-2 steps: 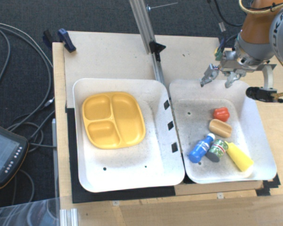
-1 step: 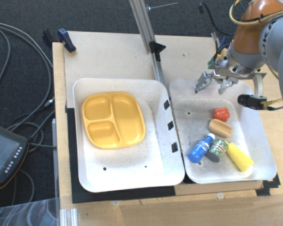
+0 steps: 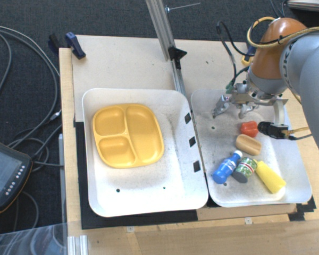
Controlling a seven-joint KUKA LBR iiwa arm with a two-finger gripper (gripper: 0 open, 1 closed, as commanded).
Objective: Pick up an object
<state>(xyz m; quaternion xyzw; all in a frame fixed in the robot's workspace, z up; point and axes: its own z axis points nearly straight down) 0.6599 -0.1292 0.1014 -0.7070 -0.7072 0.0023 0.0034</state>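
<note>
Yellow divided plate alone in one bin, five small items beside it, hand state unclear

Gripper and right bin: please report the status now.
Gripper low over right bin, far end, nothing held. Red object, bun, blue bottle, can, yellow bottle all lying loose. Path clear.

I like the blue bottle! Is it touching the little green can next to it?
Touching. The camera view shows the blue bottle lying right against the green can in the right bin, with no white bin floor between them.
</note>
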